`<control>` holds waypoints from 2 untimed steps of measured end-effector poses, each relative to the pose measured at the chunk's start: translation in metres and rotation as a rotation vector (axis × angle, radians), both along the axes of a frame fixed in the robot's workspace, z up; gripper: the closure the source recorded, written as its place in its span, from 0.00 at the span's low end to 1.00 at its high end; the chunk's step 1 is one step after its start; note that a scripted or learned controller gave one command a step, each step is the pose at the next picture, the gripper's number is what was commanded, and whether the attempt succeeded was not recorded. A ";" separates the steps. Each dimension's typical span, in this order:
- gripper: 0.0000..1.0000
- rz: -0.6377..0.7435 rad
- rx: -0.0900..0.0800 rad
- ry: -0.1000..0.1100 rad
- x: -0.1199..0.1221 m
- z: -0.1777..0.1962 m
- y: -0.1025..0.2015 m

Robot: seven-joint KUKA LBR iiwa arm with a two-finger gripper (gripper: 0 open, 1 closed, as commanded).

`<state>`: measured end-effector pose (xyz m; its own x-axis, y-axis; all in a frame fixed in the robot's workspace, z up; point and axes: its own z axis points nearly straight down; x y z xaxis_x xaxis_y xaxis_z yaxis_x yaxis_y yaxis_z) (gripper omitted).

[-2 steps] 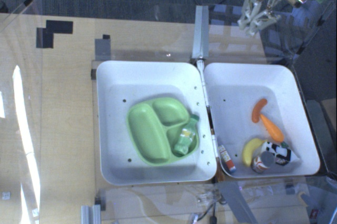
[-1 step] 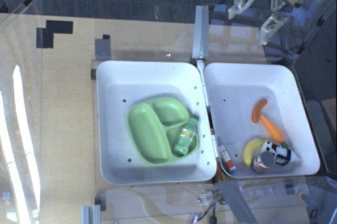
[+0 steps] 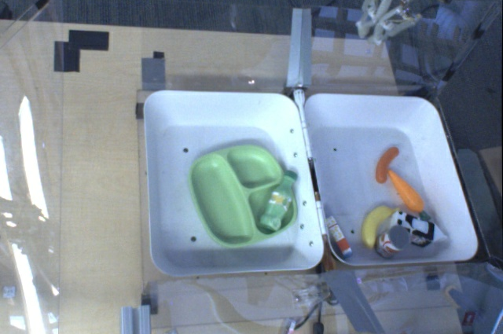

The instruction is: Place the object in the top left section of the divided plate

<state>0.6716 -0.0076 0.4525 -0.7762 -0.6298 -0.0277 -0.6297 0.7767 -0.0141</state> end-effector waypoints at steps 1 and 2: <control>1.00 0.085 -0.005 0.016 -0.002 -0.014 0.029; 1.00 0.106 -0.007 0.020 -0.055 -0.117 -0.013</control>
<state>0.6163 -0.0204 0.3350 -0.7053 -0.7088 -0.0086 -0.7088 0.7054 -0.0059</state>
